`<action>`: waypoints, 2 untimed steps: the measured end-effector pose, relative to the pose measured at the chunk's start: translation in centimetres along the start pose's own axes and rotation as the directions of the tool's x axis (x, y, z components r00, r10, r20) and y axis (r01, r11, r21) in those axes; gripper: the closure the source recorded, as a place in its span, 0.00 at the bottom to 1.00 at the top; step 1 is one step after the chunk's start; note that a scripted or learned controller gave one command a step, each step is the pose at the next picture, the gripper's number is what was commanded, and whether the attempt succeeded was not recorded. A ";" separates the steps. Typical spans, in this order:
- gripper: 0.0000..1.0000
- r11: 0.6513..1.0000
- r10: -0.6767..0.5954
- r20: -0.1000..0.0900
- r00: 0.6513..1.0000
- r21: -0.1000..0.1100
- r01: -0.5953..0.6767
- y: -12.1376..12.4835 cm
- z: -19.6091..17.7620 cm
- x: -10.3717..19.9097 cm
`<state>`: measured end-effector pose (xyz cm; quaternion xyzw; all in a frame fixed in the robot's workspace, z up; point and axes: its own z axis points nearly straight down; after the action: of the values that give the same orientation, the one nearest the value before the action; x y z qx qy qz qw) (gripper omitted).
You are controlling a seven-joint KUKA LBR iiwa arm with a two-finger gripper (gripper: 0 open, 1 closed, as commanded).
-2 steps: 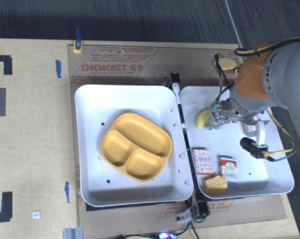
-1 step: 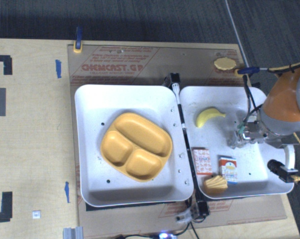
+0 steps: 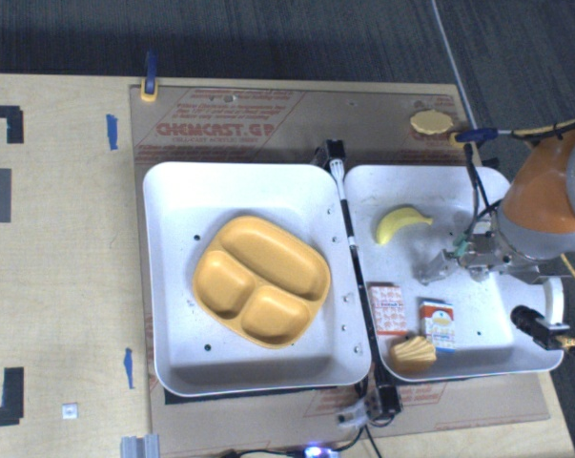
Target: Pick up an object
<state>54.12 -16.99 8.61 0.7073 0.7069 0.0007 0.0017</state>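
Grey two-finger gripper [image 3: 446, 259] hovers mid right white bin [image 3: 487, 184] – finger state unclear, can't tell. Yellow plastic banana [image 3: 400, 223] lies just left, bare floor around it; small cartons [image 3: 437, 321] crowd the near edge.

Bench [image 3: 58, 284]: pale wood-look top, with dark square marks and short blue tape strips at its left side. A brown cardboard sheet [image 3: 220, 122] with red print lies flat on it. Two shallow white bins sit on the cardboard, side by side and touching: left bin [image 3: 163, 256], right bin [image 3: 492, 184]. A small tan disc [image 3: 431, 122], possibly a cookie-like toy, rests on the cardboard just beyond the right bin's far edge.
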 end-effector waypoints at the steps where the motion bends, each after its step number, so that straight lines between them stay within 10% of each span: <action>1: 0.00 1.000 0.007 0.014 1.000 -0.016 -0.007 -3.9 -0.3 5.8; 2: 1.00 1.000 0.004 0.008 1.000 -0.014 -0.004 -3.8 -1.2 6.1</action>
<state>50.29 -10.93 9.81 0.7088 0.7054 0.0031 0.0094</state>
